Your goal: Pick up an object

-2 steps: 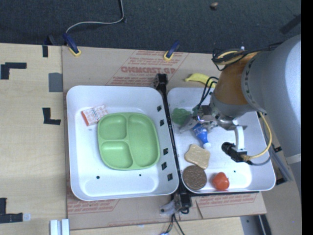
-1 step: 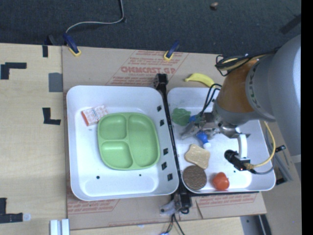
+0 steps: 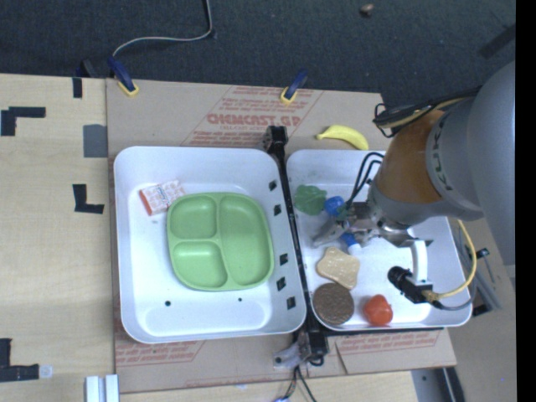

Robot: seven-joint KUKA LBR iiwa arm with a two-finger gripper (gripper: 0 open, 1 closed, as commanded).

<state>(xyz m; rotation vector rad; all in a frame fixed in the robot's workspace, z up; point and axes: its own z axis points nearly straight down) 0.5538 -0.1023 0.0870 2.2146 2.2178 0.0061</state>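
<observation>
Grey arm (image 3: 435, 166) reached into the right bin (image 3: 435, 312); gripper (image 3: 342, 224) hovered over a blue item (image 3: 335, 205); its grip state was impossible to tell.

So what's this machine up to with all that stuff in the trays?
A grey robot arm reaches into the right bin, its gripper down among a green toy, a blue piece and a slice of toast. A brown cookie and a tomato lie nearer the front. The left bin holds a green plate.
</observation>
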